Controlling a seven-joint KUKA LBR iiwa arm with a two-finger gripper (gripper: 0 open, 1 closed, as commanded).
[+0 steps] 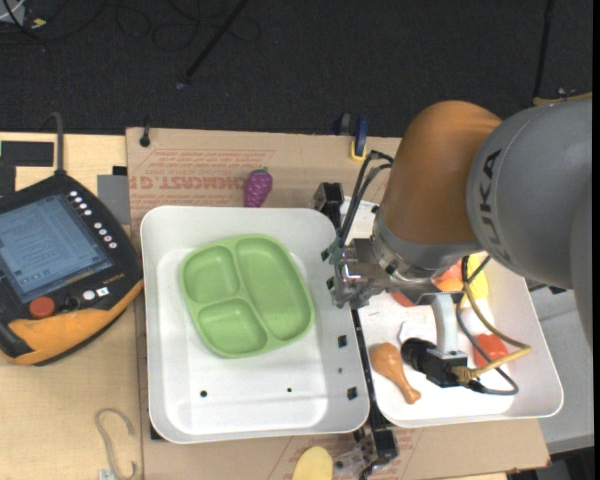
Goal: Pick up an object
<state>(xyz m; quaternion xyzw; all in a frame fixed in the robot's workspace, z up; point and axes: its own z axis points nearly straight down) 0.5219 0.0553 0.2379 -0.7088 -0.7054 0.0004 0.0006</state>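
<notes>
My gripper [346, 274] hangs low over the left edge of the right bin [540, 393], close to the wall shared with the left bin [170, 388]. The bulky grey and orange arm covers much of the right bin. A tan drumstick-shaped toy [395, 370] lies at the front left of that bin. An orange-red piece [491, 347] sits further right, and a yellow piece [477, 276] and a red piece [404, 295] peek out from under the wrist. I see nothing between the fingers.
A green divided plate [247, 295] lies in the left bin. A purple toy [258, 187] rests on the cardboard behind the bins, and a yellow toy [313, 463] lies in front of them. A teach pendant [45, 258] sits at the far left.
</notes>
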